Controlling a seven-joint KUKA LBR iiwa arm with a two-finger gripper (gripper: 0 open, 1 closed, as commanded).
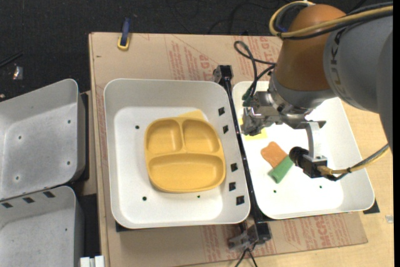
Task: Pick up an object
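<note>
Camera view puts the gripper (255, 122) low at the right bin's (350, 197) left wall, jaw state impossible to tell, while the orange block (272, 152) and green block (281, 169) lie just beside it, lower right, both slanted.

Bright, even overhead light, soft shadows, mild glare on white bins (125, 209), fairly sharp focus
</note>
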